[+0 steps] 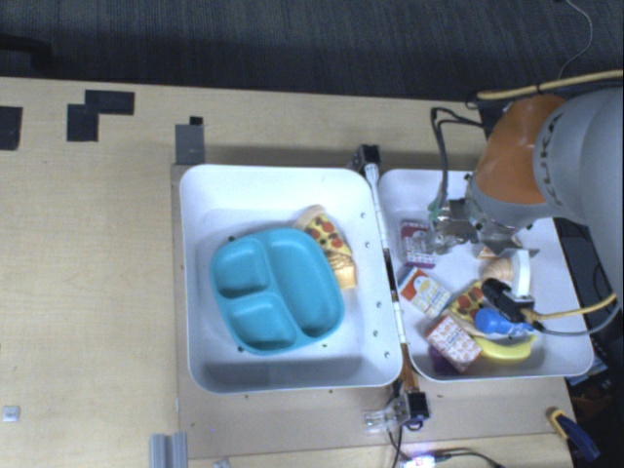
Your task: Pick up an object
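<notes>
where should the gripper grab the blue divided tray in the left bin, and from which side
Probably by the raised rim of the blue divided tray, at its upper right corner, coming straight down from above. The tray lies flat and is too wide to span, so only a thin edge fits between two fingers. That corner sits nearest the arm's side, though the pizza toy crowds it; the lower right edge is a freer alternative.

The left white plastic bin (200,261) leaves open floor only along its edges around the blue three-compartment tray (276,289), while the right white bin (575,354) is crowded with small packets and the grey arm (570,164) overhead.
</notes>
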Controlling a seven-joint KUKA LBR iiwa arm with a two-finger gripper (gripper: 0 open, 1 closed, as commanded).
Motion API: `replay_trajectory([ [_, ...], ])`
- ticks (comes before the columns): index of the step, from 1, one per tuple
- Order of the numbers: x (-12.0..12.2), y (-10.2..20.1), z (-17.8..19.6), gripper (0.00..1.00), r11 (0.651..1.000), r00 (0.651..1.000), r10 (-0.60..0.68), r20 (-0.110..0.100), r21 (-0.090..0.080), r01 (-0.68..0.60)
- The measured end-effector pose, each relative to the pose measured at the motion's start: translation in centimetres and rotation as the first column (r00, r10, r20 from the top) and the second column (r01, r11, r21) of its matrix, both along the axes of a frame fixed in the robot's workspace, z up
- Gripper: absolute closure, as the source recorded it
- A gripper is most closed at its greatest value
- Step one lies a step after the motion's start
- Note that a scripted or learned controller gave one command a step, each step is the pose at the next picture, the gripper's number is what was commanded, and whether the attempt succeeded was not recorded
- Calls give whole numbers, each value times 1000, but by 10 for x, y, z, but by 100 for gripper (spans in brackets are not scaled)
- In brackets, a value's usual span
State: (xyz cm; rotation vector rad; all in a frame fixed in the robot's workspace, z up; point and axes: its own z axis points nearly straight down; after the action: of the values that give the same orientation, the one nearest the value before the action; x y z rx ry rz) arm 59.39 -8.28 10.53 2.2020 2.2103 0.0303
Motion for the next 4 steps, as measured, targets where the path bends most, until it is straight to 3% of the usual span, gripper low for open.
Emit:
replay_trajectory([
  [1,0,0,0,0,1000,1000,1,-1,0,-1],
  [2,-35,-3,-17,0,1000,1000,-1,-19,1,1],
  [3,-32,-3,-5,100,1000,1000,0,-12,1,0],
  [4,-3,40,153,100,1000,1000,3,-22,2,-2],
])
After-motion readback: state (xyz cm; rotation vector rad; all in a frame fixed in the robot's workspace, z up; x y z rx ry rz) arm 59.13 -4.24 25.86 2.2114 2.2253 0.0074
